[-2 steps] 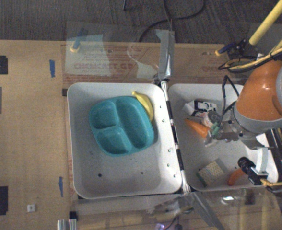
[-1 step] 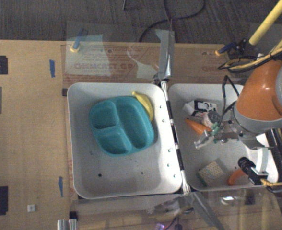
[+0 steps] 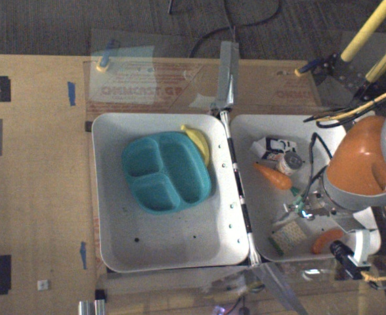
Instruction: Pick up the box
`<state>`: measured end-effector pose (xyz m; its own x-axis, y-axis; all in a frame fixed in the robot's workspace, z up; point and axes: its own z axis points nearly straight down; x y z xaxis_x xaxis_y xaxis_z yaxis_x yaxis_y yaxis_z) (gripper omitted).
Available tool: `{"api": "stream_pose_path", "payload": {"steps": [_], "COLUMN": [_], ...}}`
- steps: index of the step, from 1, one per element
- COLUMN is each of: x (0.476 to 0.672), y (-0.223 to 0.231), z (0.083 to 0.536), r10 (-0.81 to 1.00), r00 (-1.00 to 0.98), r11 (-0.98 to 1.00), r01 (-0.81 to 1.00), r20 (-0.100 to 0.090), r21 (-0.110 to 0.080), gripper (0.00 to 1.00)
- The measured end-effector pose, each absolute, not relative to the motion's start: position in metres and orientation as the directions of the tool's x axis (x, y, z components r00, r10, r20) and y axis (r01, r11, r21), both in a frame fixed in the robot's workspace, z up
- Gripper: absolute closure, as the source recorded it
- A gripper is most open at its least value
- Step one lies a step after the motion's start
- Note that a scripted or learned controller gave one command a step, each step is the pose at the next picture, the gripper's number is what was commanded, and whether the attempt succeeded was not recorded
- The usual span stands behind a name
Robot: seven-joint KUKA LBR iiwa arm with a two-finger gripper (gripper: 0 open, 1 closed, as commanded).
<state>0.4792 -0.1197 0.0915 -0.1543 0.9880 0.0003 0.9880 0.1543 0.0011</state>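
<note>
The grey arm with its orange band (image 3: 357, 166) reaches in over the right white bin (image 3: 245, 176), its gripper (image 3: 304, 209) pointing down and leftward. Whether the fingers are open or closed I cannot tell. The small tan, speckled, flat rectangular box (image 3: 289, 235) lies tilted on the bin floor just below the fingertips, apparently not held.

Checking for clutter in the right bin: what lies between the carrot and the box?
In the camera view, the end effector sits between the carrot and the box.
</note>
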Motion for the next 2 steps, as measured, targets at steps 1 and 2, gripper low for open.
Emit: {"api": "stream_pose_path", "payload": {"steps": [1,2], "x": [0.4790,0.4790], "y": [-0.1233,-0.1232], "z": [0.1010,0.1010], "r10": [0.989,0.989], "r00": [-0.147,-0.147], "r11": [0.147,0.147], "r01": [0.989,0.989], "r20": [-0.002,-0.002], "r21": [0.003,0.003], "gripper": [1.00,0.00]}}
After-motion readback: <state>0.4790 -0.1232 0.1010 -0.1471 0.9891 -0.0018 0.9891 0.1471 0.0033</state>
